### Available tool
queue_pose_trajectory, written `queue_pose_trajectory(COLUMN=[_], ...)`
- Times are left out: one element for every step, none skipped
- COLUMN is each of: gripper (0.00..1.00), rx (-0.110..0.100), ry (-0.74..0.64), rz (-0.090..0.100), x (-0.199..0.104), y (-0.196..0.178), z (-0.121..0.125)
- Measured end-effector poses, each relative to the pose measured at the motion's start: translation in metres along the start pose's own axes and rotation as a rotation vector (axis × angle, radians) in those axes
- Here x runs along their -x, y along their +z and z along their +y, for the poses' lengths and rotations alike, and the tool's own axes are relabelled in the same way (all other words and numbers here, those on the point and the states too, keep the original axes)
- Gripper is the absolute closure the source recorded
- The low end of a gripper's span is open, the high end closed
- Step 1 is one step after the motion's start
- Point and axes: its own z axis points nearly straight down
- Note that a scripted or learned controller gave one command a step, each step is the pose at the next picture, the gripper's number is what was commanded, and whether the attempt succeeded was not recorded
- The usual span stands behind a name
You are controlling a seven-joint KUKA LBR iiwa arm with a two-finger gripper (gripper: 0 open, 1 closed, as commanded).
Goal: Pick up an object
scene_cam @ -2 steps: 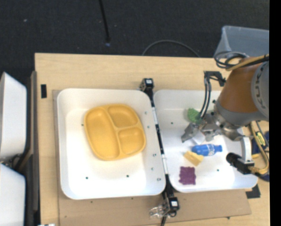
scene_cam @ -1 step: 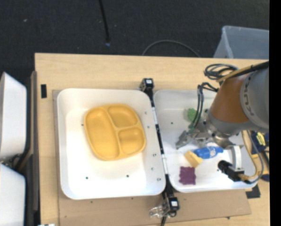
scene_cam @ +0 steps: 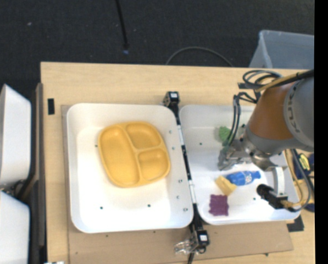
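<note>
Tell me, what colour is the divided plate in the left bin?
The divided plate is yellow, shown clearly in the camera view.

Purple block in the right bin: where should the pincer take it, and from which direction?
Probably straight down from above, closing across the middle of the purple block. It lies low on the right bin floor with bare floor on its left and right sides. The yellow piece sits just behind it, so gripping left-to-right looks safer than front-to-back.

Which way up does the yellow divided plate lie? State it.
Right side up: the yellow divided plate lies flat in the left bin, its three compartments facing upward.
</note>
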Motion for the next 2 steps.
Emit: queue_pose_trajectory(gripper=[1.00, 1.00], rx=[0.002, 0.003], ry=[-0.011, -0.011], rz=[-0.001, -0.001], x=[0.003, 0.000], y=[-0.047, -0.092], z=[0.010, 0.010])
